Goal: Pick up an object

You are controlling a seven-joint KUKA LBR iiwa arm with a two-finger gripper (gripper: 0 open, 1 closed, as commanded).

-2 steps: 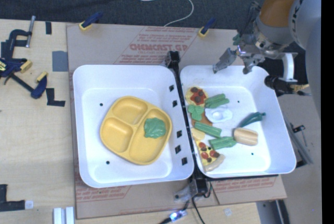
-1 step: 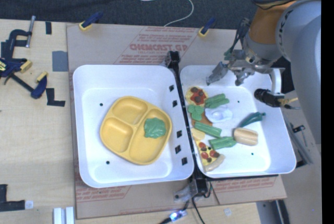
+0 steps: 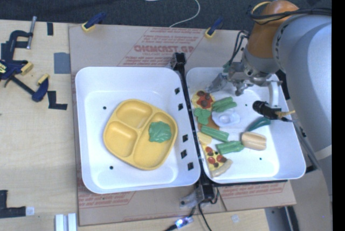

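On the worktop (image 3: 32,133), the left bin (image 3: 91,170) holds a yellow divided plate (image 3: 129,141) with a green leaf (image 3: 160,131) in its right compartment. The right bin (image 3: 280,162) holds toy food: pizza slices (image 3: 217,160), green beans (image 3: 215,133), a bread roll (image 3: 254,141). The tool (image 3: 233,80) hangs over that bin's far left part; whether it grips anything cannot be told.

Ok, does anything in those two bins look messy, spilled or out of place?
Nothing looks spilled or broken. The right bin holds a loose jumble of toy food, with a pizza slice lying against its front-left edge. In the left bin, the yellow divided plate sits at a slant, holding one green piece.
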